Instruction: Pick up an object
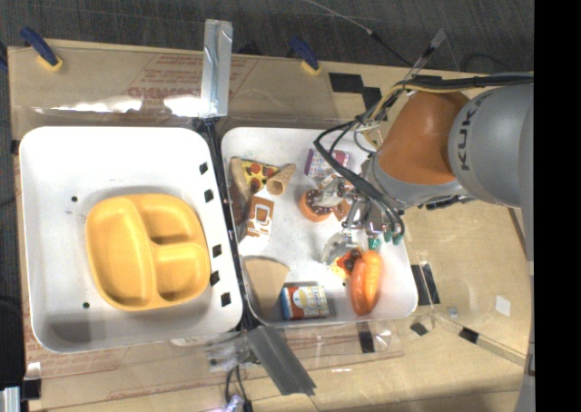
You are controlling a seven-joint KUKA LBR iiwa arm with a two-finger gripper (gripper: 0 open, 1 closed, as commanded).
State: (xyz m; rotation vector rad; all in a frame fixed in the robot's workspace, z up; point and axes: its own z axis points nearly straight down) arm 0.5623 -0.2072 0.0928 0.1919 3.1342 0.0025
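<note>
The right bin [292, 242] holds several toy foods. An orange carrot [366, 281] lies at its right front, with a small orange-and-yellow piece [344, 264] at its left tip. My gripper [339, 246] hangs low over the bin floor, just above and left of the carrot. A chocolate donut [317, 205] sits right behind the gripper. Farther left lie a pizza slice [249, 172], an ice cream cone [280, 181] and a small brown carton [260, 217]. A can [304, 300] lies on its side at the front wall. Nothing shows between the gripper's tips.
The left bin [41, 210] carries a yellow divided tray [145, 247]. A tan slice [264, 275] lies at the right bin's front left, a purple packet [317, 162] near its back. The arm's orange band [419, 142] and cables overhang the bin's right rim.
</note>
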